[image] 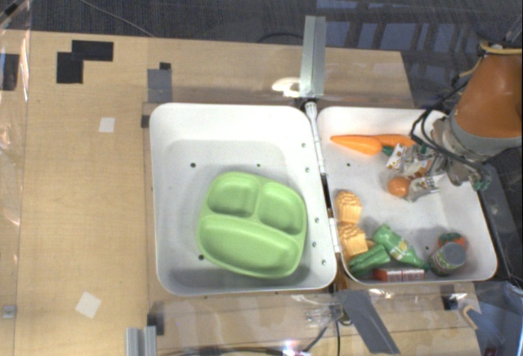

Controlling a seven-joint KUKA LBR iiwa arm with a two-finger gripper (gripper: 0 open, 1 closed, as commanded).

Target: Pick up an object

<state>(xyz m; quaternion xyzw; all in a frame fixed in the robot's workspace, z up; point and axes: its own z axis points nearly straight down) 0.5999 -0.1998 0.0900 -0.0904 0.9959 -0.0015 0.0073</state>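
A green divided plate (252, 224) lies in the left bin (176, 134). In the right bin (482, 256), the gripper (411, 175) sits over a small orange ball (398, 187), just below the carrot (366, 144).

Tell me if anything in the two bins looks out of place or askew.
Mostly no. The green sectioned plastic plate lies skewed in the left white bin, not square to its walls. In the right white bin, toys are piled against the near wall, while the orange toy carrot lies apart. The hand is beside a small orange ball.

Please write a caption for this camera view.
Robot hand over the right bin, beside a carrot.
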